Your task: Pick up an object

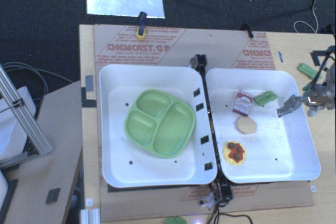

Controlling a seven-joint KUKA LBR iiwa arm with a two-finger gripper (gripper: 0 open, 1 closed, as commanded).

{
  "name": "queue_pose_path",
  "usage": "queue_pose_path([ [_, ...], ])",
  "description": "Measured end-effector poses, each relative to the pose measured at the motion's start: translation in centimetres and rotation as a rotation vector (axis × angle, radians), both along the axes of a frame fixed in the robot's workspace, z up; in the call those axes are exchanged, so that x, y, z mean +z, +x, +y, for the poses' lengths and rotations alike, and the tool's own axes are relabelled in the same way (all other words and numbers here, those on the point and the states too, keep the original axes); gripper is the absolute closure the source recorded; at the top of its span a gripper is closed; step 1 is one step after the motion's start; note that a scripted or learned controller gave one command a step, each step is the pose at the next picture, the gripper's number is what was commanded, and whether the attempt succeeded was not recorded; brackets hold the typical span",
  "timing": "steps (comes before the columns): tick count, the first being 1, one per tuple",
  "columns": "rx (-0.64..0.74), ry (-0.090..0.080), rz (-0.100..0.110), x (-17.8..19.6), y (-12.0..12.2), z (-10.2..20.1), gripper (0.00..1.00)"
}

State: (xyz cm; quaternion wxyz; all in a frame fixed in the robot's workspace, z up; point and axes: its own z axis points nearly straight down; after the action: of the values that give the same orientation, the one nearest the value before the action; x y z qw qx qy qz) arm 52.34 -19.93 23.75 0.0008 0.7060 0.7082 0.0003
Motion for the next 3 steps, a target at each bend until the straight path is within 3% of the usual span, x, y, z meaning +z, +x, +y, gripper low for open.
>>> queue_pose_path([
  [1,0.004,-0.001,-0.004,1.1,0.1,0.0,1.0],
  [2,0.005,0.002,0.001,-15.9,-1.5,8.5,1.0],
  [3,-0.004,-0.001,-0.004,-7.9,-3.7,6.1,1.0],
])
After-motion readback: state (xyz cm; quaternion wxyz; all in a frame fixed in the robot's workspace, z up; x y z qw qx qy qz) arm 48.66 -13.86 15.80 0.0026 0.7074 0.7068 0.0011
